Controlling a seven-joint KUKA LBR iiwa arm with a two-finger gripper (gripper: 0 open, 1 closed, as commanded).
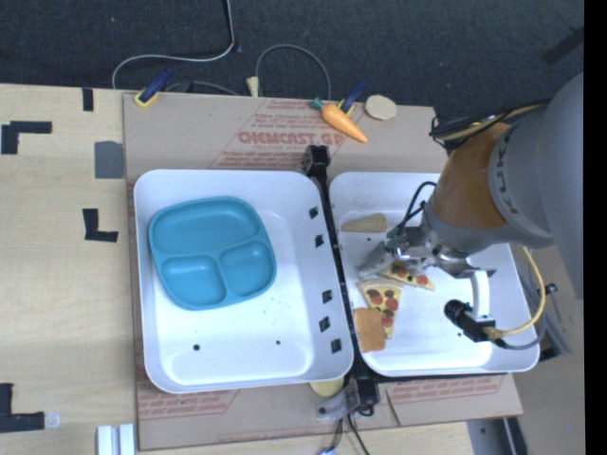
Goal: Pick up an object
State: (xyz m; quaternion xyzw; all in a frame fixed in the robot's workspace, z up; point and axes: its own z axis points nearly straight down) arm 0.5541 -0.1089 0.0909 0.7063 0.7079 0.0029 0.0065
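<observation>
- The end effector (400, 250) is seen low in the right bin (493, 354), beside pizza slices (384, 300).
- Its opening cannot be told.
- A blue tray (211, 251) is seen centre-left.

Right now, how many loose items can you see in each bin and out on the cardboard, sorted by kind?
Blue divided plate, left bin: 1
Pizza slices, right bin: 2
Tan flat pieces, right bin: 2
Toy carrot, cardboard: 1
Tan round piece, cardboard: 1
Total: 7
</observation>
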